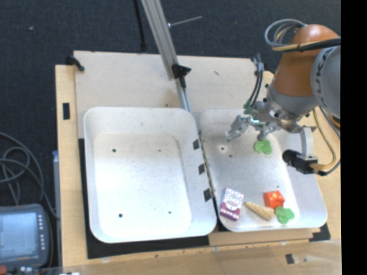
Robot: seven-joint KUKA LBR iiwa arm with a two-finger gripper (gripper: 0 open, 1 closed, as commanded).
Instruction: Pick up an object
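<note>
You're still at the approach step: the gripper [250, 128] hovers with its fingers spread and nothing between them, just beside the small green object [263, 147] in the right bin [317, 202], so next you'd shift over it and drop down.

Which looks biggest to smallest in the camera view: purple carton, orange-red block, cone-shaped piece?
1. purple carton
2. cone-shaped piece and orange-red block look about alike, so I won't rank them.
</note>
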